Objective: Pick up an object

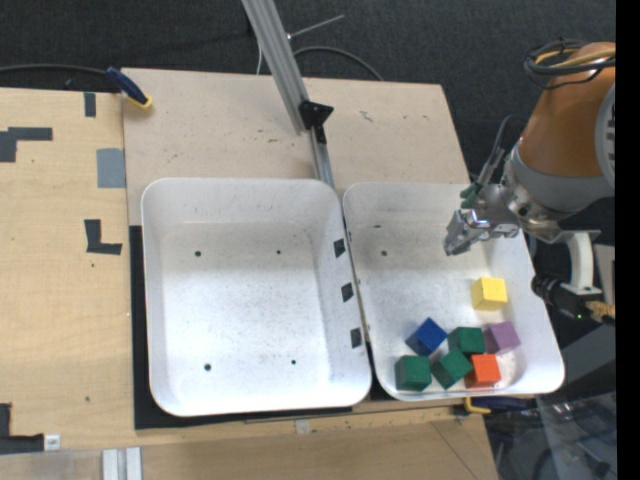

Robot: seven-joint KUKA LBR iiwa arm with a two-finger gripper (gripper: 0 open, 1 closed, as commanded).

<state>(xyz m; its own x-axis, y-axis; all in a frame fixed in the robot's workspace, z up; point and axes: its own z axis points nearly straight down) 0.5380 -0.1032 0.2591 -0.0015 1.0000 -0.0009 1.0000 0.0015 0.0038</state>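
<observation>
Two shallow white plastic bins are sitting side by side on a pale wooden bench (pixel 60 298), and the right-hand white bin (pixel 400 218) is serving as the landmark here. The grey arm with its orange band (pixel 565 128) is reaching in from the right of that bin, and its metal two-finger gripper (pixel 458 240) is hanging over the bin's upper right part, above bare floor; whether the claw is apart or together cannot be told at this size, and nothing is showing between its tips. A small yellow cube (pixel 491 291) is lying alone just below the gripper, apart from it. In the bin's lower right corner a cluster is resting close together: a blue cube (pixel 427 335), three dark green cubes (pixel 413 372), an orange cube (pixel 485 369) and a purple cube (pixel 503 336). The left-hand white bin (pixel 240 203) is lying just beside the landmark bin, their rims touching. A slanted grey metal rail (pixel 275 43) is rising from behind the two bins.
</observation>
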